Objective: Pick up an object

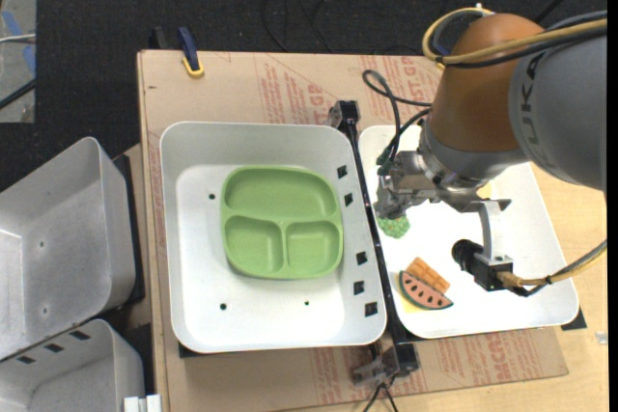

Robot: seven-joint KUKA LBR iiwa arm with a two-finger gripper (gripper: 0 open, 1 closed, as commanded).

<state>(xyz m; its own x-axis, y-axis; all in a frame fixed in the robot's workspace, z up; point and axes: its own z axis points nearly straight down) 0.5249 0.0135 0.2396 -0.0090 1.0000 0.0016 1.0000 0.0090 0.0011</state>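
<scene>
Writing: big grey letters run down the side of the grey robot arm with the orange band (pixel 502 101) — a "U" and a "K" can be read. Faded red print runs along the edges of the brown cardboard surface (pixel 280 82), too faint to read.

Bins: two shallow white plastic bins side by side — the left bin (pixel 183 207) and the right bin (pixel 541 236).

Plate: one light green plastic plate with three sections (pixel 282 222), flat in the middle of the left bin.

Toys: three small things in the right bin — one green bumpy toy like broccoli (pixel 394 226) near the bin's left wall, one orange toy piece (pixel 428 271), and one watermelon slice toy with a green rind (pixel 426 294) touching the orange piece, near the front.

Hand: the metal hand (pixel 394 205) is low over the left part of the right bin, right above the green bumpy toy. I cannot tell how far open it is, or if it has hold of the toy.

Clip: one blue and yellow clamp (pixel 191 54) at the back left edge of the surface.
</scene>
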